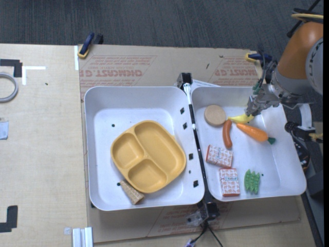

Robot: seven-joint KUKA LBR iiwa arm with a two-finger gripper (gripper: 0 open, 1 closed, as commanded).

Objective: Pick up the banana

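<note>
Yellow banana (239,119) lies in your right bin (288,184), between cookie (215,115) and carrot (253,131). Pincer (252,108) sits over its end; grip state unclear. Centre on the banana, avoiding the carrot.

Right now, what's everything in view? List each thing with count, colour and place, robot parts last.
divided plate: 1, yellow, left bin
cracker: 1, brown, left bin, at plate's near edge
banana: 1, yellow, right bin, under the gripper
carrot: 1, orange, beside banana
sausage: 1, red-orange, right bin
round cookie: 1, tan, right bin
small cartons: 2, red-white, right bin
peas: 1, green, right bin
bins: 2, white, bench
gripper: 1, grey, over banana
</note>
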